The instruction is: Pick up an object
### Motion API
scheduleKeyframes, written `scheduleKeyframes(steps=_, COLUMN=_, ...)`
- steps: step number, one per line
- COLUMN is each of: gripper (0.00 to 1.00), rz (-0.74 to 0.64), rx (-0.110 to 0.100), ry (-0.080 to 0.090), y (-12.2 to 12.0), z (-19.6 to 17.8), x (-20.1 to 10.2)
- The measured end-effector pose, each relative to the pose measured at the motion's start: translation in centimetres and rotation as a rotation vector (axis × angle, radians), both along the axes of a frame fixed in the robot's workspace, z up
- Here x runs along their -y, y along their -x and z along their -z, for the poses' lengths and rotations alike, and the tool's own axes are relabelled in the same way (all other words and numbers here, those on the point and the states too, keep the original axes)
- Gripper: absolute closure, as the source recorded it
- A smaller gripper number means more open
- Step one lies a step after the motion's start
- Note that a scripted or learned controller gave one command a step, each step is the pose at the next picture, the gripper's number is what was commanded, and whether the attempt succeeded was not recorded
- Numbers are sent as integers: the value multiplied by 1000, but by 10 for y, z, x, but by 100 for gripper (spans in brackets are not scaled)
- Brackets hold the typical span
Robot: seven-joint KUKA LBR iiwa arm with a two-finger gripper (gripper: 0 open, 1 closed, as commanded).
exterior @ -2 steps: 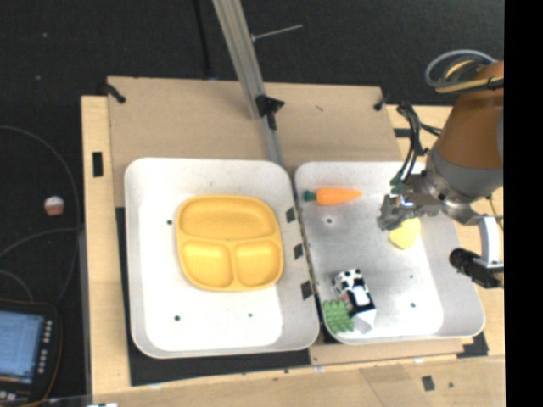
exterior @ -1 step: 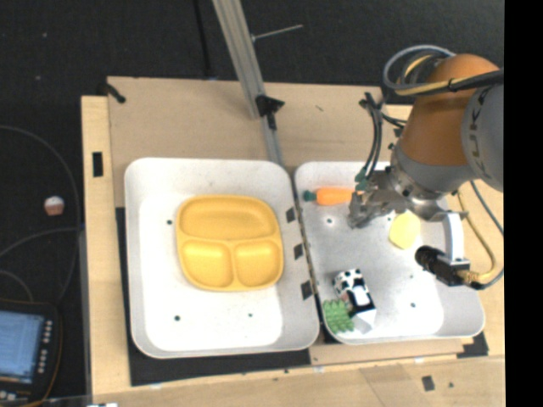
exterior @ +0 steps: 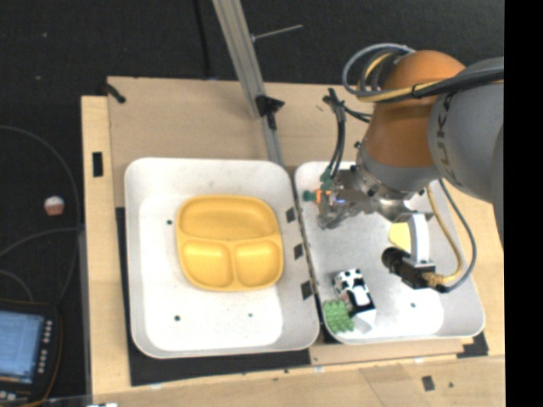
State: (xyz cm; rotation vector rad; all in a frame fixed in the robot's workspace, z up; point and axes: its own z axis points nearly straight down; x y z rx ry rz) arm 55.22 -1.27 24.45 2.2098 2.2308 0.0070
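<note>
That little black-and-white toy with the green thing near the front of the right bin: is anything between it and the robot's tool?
Nothing visible blocks it. The tool hangs over the back left part of the right bin, and the black-and-white toy lies nearer the front beside the green piece. Bare bin floor shows between them. The yellow tray is in the other bin.

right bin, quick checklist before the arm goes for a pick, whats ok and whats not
1. Targets in the right bin: ok, a black and white toy and a green piece lie near its front left corner.
2. Tool over that bin: ok, it is at the back left.
3. Tool above a target: not ok, the toy lies nearer the front than the tool.
4. Finger state: cannot tell.
5. Target clearance: not ok, toy and green piece lie together beside the bin wall.
6. Left bin: ok, a yellow tray sits in its middle, apart from the arm.
</note>
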Motion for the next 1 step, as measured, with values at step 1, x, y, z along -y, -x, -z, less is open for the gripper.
scheduleKeyframes(steps=1, gripper=100, rz=1, rx=-4, ry=0, y=11, z=3, x=-62)
